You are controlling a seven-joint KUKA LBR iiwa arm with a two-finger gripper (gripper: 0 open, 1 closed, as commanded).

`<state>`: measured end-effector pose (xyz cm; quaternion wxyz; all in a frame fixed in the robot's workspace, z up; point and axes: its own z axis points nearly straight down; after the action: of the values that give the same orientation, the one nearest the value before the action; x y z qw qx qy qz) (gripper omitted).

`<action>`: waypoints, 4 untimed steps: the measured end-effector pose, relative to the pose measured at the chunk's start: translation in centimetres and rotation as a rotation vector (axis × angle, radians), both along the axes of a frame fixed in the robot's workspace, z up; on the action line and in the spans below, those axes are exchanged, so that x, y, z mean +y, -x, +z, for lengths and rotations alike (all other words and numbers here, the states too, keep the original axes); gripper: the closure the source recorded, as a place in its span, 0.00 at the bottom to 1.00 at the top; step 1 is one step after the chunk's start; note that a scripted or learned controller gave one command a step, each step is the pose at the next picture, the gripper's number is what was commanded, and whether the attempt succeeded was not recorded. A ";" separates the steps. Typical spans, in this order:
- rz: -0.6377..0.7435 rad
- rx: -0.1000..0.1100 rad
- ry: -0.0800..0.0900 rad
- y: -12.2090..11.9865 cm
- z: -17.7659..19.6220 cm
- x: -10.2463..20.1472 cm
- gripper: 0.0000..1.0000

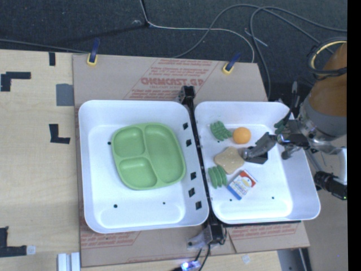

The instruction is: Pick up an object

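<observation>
Reaching in from three o'clock, the gripper [258, 151] hangs low over the right bin [293, 205], just beside a tan sponge [229, 159] at its nine o'clock. An orange ball [242, 135] lies at the gripper's eleven o'clock, and a green divided plate [148, 155] fills the left bin [96, 208].

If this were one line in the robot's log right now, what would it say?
stage: reaching | gripper: over right bin, beside tan sponge | holding: nothing seen | left bin: green plate
</observation>
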<state>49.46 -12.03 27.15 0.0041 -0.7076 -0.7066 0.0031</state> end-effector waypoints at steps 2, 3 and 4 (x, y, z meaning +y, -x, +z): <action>0.002 -0.004 0.001 0.0 -3.9 0.3 0.00; 0.001 -0.004 0.001 -0.6 -8.7 0.0 0.00; 0.002 -0.003 0.000 -0.2 -13.4 0.8 0.00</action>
<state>49.66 -11.25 13.75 0.0030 -0.7068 -0.7074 0.0021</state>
